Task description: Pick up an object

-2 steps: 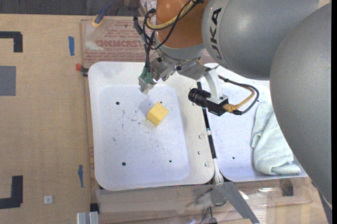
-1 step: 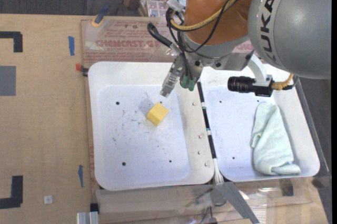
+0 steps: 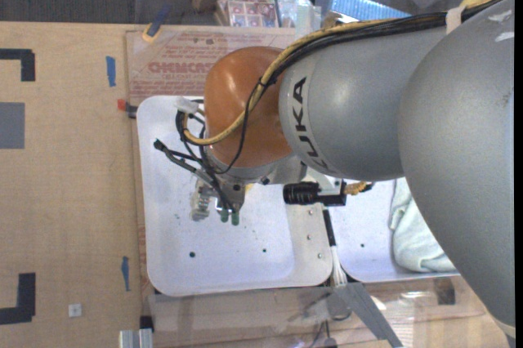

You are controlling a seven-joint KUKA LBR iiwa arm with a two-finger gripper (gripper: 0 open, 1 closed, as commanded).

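Observation:
My gripper hangs low over the left white bin, left of the bin's middle, under the orange band of the arm. A small silvery piece sits right beside the gripper's tip; I cannot tell whether it is a part of the gripper or a loose object. A pale crumpled cloth lies in the right bin, partly hidden by the arm. The big grey arm body covers much of both bins.
A few dark specks dot the left bin's floor. Cables loop from the wrist over the bin's far left. A cardboard sheet lies behind the bins, with boxes and clutter beyond it.

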